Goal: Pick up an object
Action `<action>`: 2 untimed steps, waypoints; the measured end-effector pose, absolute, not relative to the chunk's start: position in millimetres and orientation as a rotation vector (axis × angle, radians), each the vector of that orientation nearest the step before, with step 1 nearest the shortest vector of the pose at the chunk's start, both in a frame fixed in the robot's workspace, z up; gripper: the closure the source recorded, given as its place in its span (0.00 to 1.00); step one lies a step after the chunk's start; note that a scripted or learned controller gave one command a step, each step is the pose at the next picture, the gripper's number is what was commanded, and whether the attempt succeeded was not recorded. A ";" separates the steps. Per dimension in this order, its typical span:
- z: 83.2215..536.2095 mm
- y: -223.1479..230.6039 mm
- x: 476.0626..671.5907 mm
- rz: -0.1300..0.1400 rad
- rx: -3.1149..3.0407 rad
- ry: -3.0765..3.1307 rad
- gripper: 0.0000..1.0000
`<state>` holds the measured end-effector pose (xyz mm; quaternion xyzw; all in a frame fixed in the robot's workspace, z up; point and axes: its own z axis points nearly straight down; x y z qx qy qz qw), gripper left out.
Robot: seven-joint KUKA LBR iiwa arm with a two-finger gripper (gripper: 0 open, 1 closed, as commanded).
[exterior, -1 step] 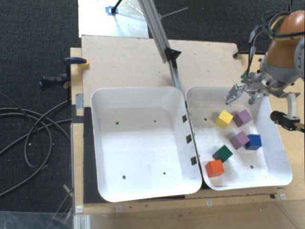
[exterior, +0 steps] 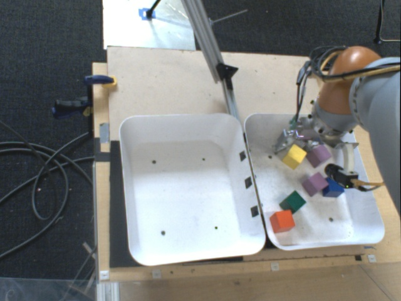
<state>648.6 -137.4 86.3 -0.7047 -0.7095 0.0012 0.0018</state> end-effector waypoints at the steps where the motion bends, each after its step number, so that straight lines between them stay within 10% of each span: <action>1: 102.8 -138.3 651.4 -0.004 -2.214 -2.236 1.00; 2: 102.6 -138.3 651.4 -0.004 -2.214 -2.236 0.00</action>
